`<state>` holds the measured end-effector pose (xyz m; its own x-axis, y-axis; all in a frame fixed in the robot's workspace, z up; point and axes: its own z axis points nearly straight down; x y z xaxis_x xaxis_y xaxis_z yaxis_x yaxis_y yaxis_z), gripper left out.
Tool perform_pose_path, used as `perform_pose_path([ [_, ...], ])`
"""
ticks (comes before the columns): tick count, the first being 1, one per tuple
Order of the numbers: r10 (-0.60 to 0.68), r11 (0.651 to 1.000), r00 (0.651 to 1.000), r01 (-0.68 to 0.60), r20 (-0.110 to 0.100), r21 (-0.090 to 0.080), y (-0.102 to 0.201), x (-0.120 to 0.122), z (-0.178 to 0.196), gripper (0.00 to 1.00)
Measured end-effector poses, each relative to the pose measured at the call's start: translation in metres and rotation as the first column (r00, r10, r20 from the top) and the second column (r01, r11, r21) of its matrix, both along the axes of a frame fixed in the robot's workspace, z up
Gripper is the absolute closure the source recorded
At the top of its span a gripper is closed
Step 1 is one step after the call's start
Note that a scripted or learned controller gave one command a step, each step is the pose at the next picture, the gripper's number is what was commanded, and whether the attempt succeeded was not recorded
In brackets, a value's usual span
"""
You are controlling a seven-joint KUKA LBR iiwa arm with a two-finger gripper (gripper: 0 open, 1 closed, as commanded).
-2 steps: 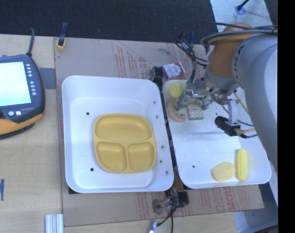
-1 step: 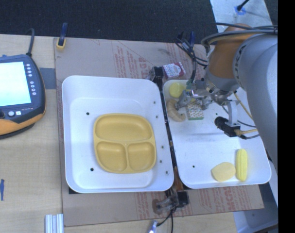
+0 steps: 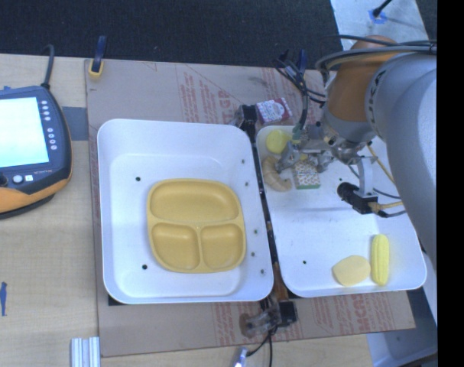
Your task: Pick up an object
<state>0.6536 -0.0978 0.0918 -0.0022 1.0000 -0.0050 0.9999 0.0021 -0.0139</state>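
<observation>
Arm reaches into right bin (image 3: 323, 281), end effector (image 3: 306, 157) low over the cluster at its far-left corner: small patterned box (image 3: 306, 177), pale ring-shaped piece (image 3: 275, 176), round yellow item (image 3: 277, 141). Probable pick target is the box, directly beneath. Finger opening and any contact cannot be resolved. Left bin (image 3: 117, 205) holds a yellow divided plate (image 3: 196, 225).

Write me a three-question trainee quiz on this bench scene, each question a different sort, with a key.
1. True or false: the yellow divided plate lies in the left bin.
2. Which lies nearest the gripper? A) corn cob B) small patterned box C) handheld control pendant
3. Fill in: the corn cob lies in the ___ bin, beside a pale yellow lump.

Key: 1 true; 2 B; 3 right
</observation>
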Motion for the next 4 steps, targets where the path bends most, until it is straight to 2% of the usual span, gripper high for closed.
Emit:
perform_pose_path([
  [4, 0.000, 1.000, 1.000, 0.000, 0.002, 0.006, -0.0016, 0.0005, 0.0049, 0.00],
])
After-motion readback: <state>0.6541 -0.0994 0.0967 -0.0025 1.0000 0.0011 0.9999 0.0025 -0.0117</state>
